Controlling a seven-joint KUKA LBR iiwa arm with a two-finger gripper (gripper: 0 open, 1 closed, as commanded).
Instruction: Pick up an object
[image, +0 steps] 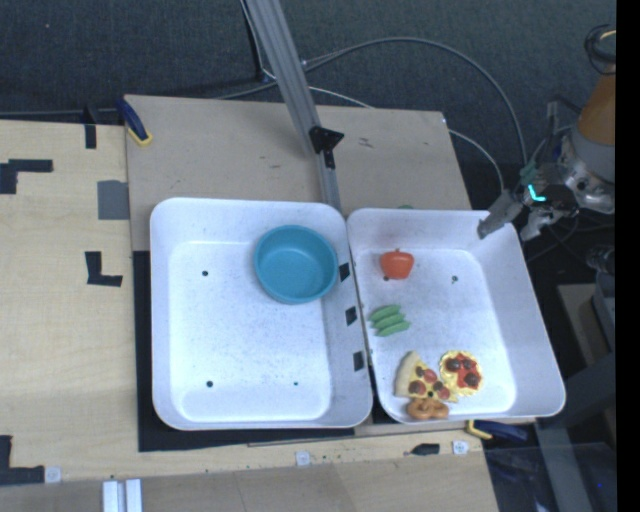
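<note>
The tomato (397, 263) sits in my right bin (500, 300), near the top, with green beans (389, 320) below it and pizza slices (440, 378) lower down. A blue bowl (295, 263) rests in the left bin (200, 330). My claw (512, 216) hangs spread wide above the right bin's upper right corner, holding nothing.

Pale wood bench (60, 300), black tape marks at 9 o'clock. On it a tan board (250, 150) w/ a black mat (145, 420) under two white bins, side by side, touching at centre: left bin (180, 300), right bin (520, 340). Blue-yellow clamp (135, 125) on board corner at 11 o'clock, another (495, 430) at 5 o'clock.
</note>
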